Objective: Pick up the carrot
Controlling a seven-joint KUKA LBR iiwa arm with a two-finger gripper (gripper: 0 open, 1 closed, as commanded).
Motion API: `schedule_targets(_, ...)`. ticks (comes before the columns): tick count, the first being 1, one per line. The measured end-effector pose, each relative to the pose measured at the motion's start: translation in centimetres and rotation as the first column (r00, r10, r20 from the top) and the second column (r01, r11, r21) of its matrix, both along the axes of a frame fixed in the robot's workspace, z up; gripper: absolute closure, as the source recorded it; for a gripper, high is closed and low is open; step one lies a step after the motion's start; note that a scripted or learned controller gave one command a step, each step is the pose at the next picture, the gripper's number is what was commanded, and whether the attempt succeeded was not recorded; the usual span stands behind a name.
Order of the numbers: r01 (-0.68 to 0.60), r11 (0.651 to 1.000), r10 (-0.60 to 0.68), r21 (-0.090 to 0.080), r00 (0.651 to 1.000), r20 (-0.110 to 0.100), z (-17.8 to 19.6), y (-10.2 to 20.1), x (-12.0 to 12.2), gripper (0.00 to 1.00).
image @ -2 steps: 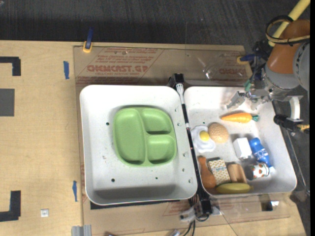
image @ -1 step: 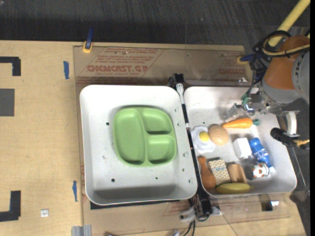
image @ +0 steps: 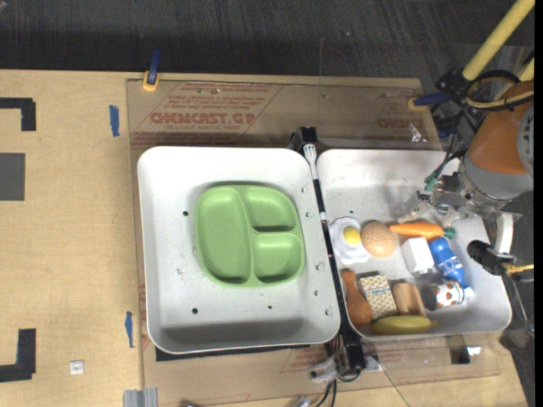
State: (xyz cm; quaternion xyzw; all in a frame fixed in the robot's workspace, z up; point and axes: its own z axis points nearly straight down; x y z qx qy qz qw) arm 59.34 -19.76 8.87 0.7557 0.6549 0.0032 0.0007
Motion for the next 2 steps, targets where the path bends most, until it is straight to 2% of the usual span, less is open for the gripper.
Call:
schedule_targets(1, 0.069, 0.998, -0.069, -0.004, 0.998, -0.001, 0.0, 1.3, -5.7, 0.00)
schedule_targets(2, 0.078, 0.997, -0.078, -0.004, 0.997, 0.003, 0.0, 5.7, -11.2, 0.00)
